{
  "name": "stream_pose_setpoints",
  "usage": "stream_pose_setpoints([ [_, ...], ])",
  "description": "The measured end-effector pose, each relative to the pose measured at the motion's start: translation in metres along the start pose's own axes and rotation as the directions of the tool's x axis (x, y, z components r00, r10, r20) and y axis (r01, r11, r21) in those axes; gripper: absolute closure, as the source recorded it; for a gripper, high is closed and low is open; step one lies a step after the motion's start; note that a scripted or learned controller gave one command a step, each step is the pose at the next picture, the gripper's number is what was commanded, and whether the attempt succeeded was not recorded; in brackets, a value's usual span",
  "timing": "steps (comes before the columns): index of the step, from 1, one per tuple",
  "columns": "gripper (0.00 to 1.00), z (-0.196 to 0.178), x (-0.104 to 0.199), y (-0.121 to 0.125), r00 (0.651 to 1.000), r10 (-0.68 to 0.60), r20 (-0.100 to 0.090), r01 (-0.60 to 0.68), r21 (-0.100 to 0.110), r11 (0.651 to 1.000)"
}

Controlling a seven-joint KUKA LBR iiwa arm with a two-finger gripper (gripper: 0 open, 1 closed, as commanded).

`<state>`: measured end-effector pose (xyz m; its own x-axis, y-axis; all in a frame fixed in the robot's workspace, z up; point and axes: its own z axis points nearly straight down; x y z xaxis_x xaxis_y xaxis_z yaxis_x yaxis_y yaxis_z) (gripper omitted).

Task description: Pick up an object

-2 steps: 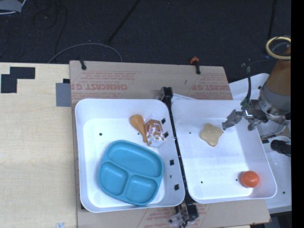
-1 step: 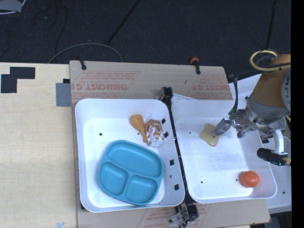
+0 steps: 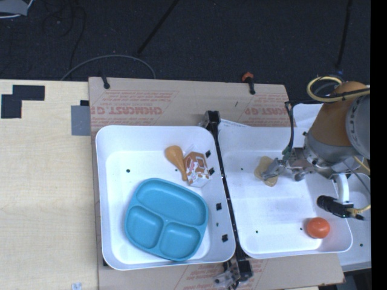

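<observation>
In the right bin (image 3: 272, 246) a small tan object (image 3: 263, 167) lies near the middle of the far half. My gripper (image 3: 277, 170) reaches in from the right, low over the bin floor, and its tip touches or overlaps the tan object's right side. An orange ball (image 3: 317, 227) rests in the right bin's near right corner, well clear of the gripper. The left bin (image 3: 112, 162) holds a blue divided plate (image 3: 167, 218), a wooden spoon (image 3: 177, 158) and a small brown and white packet (image 3: 197, 168).
A black divider strip (image 3: 221, 186) runs between the two bins. The arm's grey body and orange band (image 3: 335, 122) hang over the right bin's far right corner, with cables (image 3: 338, 205) trailing beside the ball. Cardboard (image 3: 181, 101) lies under the bins.
</observation>
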<state>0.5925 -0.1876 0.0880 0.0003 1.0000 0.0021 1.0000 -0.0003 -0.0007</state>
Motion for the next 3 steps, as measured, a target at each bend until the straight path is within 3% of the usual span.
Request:
stream_pose_setpoints([
  [1, 1.00, -0.014, 0.000, 0.002, 1.000, -0.001, -0.001, 0.001, -0.006, 1.000],
  [3, 1.00, -0.140, 0.003, -0.003, 1.000, -0.003, 0.003, 0.003, -0.004, 1.000],
])
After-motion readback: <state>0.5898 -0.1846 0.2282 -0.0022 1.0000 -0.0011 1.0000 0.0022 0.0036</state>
